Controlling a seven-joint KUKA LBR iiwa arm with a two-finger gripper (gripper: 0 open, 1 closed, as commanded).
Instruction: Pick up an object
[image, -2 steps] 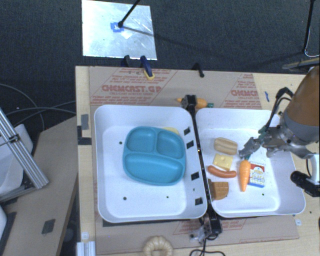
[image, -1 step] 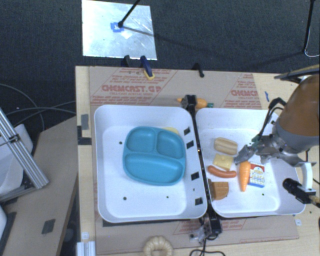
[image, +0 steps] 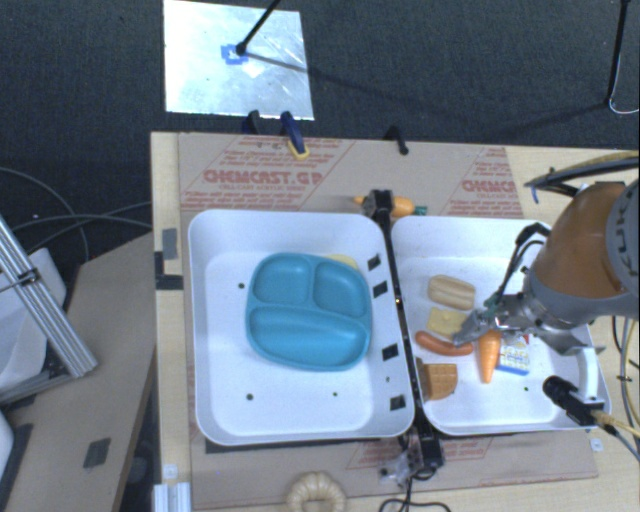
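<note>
The right bin (image: 470, 235) holds several toy foods: a tan bread roll (image: 451, 291), a yellow wedge (image: 439, 320), a red sausage (image: 440, 345), an orange carrot (image: 487, 358), a brown toast piece (image: 438, 379) and a small blue-and-white box (image: 514, 359). My gripper (image: 482, 323) hangs low over the middle of this bin, directly above the carrot's top and the sausage's right end. Nothing is visibly lifted by it. The arm's grey and orange wrist (image: 585, 255) covers the bin's right side.
The left bin (image: 225, 260) carries a blue divided plate (image: 305, 310), with a pale yellow item (image: 344, 261) peeking out behind it. A black divider (image: 397, 320) runs between the bins. A clamp (image: 384, 204) sits at their far joint.
</note>
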